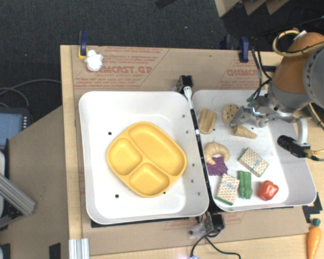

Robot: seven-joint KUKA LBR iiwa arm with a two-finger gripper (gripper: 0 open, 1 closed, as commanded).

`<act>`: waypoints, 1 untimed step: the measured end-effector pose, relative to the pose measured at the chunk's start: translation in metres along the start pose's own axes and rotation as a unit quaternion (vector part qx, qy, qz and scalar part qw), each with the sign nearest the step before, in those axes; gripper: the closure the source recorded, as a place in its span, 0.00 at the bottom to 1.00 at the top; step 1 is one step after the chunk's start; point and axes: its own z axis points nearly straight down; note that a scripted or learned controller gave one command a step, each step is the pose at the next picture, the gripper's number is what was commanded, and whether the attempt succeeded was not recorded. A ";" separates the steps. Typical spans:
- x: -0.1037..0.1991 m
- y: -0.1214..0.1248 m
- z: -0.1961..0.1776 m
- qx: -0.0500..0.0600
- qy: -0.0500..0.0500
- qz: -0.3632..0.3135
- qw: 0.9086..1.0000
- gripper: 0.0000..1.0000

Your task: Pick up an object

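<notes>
My gripper (247, 118) hangs low over the back of the right bin (297, 196), open, with nothing between its fingers. It sits just above a tan wedge (246, 133) and right beside a round cookie (229, 113). To its left lies a beige bread piece (207, 121). Nearer the front are a croissant (216, 149), a purple piece (217, 167), two patterned cracker blocks (254, 162) (228, 189), a green vegetable (244, 184) and a red pepper (268, 190).
The left bin (97, 117) holds a yellow three-compartment plate (146, 158). A black divider rail (195, 134) runs between the bins. A small white object (93, 61) sits at the bench's back left, and an orange carrot (313, 243) lies outside the bins at the front right.
</notes>
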 end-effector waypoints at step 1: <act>0.020 0.030 0.000 0.000 0.001 -0.001 1.000 0.00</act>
